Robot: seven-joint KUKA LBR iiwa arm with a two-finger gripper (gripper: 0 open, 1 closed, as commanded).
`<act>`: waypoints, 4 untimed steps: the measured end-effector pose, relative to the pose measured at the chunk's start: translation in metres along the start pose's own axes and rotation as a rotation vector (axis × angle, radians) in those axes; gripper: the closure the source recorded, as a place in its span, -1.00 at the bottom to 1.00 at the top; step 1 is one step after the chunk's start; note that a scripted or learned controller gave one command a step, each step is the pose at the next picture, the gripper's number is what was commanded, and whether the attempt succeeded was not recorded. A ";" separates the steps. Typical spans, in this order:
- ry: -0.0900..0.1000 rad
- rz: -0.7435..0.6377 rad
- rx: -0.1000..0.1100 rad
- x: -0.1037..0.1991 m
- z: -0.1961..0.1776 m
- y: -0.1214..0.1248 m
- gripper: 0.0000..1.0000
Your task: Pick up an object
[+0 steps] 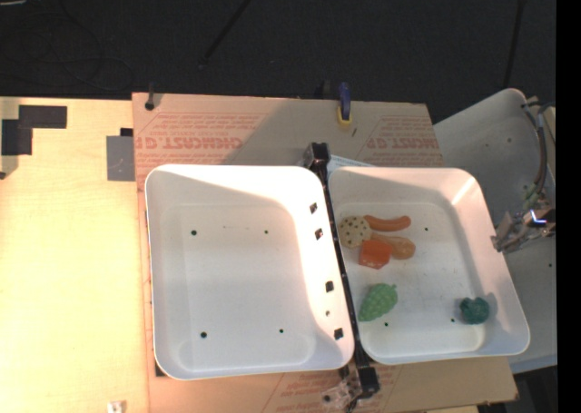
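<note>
Where the right bin (490, 221) takes up the right half of the camera view, six small things lie on its floor, none of them lifted. An orange sausage (388, 222) lies in the upper left part, its long axis running left to right with a slight bow, both ends turned a little toward the far wall. Touching its left end is a round speckled biscuit (352, 231). Just below them sits a red chunk (373, 255), and against its right side an orange piece (401, 247) whose long axis also runs roughly left to right. Nearer the front wall lies a green knobbly piece (378, 302); its long axis slants from lower left to upper right, and its narrower end points toward the divider between the bins. A dark teal lump (474, 310) rests well apart from the rest, in the front right corner, too compact to show any direction.

The left bin (182, 211) lies alongside, the two joined by black clips (319, 211) along their shared edge, on brown cardboard (227, 134).

At the right edge, just outside the right bin's wall, a small metal assembly looks like the gripper (519, 231). It is clear of every object, and I cannot tell whether it is spread wide or closed narrow.
</note>
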State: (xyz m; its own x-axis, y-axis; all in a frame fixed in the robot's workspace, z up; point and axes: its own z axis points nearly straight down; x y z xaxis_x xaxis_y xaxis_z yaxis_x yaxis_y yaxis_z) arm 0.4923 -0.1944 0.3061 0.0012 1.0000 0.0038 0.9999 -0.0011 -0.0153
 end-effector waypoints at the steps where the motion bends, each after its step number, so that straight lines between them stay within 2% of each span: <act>1: 0.002 -0.001 0.001 -0.018 0.189 0.014 1.00; 2: -0.010 -0.001 -0.030 -0.021 0.013 -0.007 1.00; 3: -0.002 -0.001 -0.011 -0.019 0.040 -0.016 1.00; 4: -0.005 -0.001 -0.017 -0.019 0.222 0.008 1.00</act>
State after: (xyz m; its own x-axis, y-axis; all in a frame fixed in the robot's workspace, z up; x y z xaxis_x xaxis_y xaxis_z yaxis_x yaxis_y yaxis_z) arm 0.4965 -0.2123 0.0839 0.0004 1.0000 -0.0014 1.0000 -0.0004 0.0022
